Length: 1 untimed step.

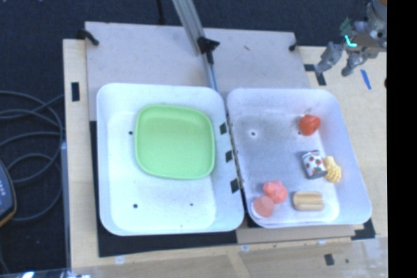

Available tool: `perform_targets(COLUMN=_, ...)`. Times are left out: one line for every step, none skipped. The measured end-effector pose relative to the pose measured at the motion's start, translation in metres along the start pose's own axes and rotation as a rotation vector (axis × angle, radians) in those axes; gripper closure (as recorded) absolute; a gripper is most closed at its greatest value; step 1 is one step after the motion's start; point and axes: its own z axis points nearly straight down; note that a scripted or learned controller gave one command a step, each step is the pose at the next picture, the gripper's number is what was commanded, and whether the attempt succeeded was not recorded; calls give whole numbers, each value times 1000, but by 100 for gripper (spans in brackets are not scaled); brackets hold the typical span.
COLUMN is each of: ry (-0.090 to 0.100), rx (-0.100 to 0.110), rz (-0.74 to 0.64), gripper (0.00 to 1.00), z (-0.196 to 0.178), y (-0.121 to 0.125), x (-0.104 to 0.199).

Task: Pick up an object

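My gripper (340, 62) hangs at the upper right, above the bench and beyond the far right corner of the right bin (352, 140). Its fingers are spread apart with nothing between them. In the right bin lie a red-orange piece (309, 124), a white block with red dots (314, 165), a yellow corn-like piece (333, 170), a pink lump (275, 191), a pink disc (263, 207) and a tan bun-shaped piece (307, 201). All of them lie well below and left of the gripper.
The left bin (114, 159) holds a light green square plate (175, 142). A grey metal pole (182, 0) slants from the top down to the gap between the bins. Black cables (26, 127) lie off the bench at the left.
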Motion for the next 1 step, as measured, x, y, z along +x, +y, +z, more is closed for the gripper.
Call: perform_targets(ry=0, rx=0, rz=0, gripper=0, z=0, y=0, x=0)
